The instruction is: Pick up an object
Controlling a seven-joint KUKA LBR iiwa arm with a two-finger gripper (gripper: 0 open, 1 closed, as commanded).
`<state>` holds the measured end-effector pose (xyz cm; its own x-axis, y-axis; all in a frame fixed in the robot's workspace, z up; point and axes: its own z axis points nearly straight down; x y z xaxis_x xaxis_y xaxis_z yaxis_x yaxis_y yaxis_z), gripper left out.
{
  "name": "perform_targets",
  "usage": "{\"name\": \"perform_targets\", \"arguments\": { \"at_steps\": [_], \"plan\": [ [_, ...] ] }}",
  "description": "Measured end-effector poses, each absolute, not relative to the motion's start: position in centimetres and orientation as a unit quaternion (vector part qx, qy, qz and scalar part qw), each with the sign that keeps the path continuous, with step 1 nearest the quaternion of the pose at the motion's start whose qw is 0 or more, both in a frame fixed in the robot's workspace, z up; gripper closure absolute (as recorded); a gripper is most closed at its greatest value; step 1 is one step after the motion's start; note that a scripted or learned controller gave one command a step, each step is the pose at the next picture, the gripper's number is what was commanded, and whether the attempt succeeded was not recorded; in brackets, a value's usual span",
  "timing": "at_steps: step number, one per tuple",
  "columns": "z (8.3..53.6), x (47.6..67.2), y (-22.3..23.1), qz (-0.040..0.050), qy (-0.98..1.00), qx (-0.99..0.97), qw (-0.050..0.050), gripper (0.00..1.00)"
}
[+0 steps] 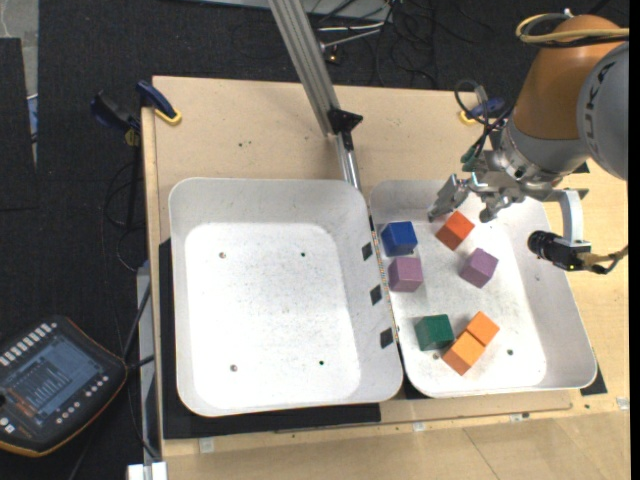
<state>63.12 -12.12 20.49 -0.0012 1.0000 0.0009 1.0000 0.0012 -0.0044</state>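
Observation:
The right bin point(560, 358) holds several small cubes. A blue cube point(399, 236) lies near its left wall with a purple cube point(404, 273) just in front of it. A red-orange cube point(455, 230) sits toward the back, and a second purple cube point(479, 267) lies to its front right. A green cube point(434, 331) and two orange cubes point(482, 328) point(462, 352) cluster at the front. My gripper point(468, 208) hangs open at the back of this bin, just behind and above the red-orange cube, with nothing between its fingers.
The left bin point(190, 268) lies beside the right one, separated by a raised rim with black clips. A metal pole point(305, 48) slants in from the top. A black cable fitting point(556, 248) hangs over the right bin's right side. A teach pendant point(50, 383) lies off the bench.

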Motion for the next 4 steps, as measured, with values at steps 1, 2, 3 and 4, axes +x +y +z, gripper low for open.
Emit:
{"name": "perform_targets", "arguments": {
  "at_steps": [1, 2, 3, 4],
  "plan": [
    [20.7, 63.2, -12.1, 0.0, -0.708, -0.707, 0.0, 0.0],
    [14.9, 63.0, -11.2, 0.0017, -0.708, -0.706, 0.002, 0.0],
    [12.5, 63.6, -11.3, -0.0057, -0.707, -0.707, -0.009, 0.0],
    [13.2, 63.6, -11.2, -0.0065, -0.707, -0.707, -0.009, 1.0]
  ]
}}
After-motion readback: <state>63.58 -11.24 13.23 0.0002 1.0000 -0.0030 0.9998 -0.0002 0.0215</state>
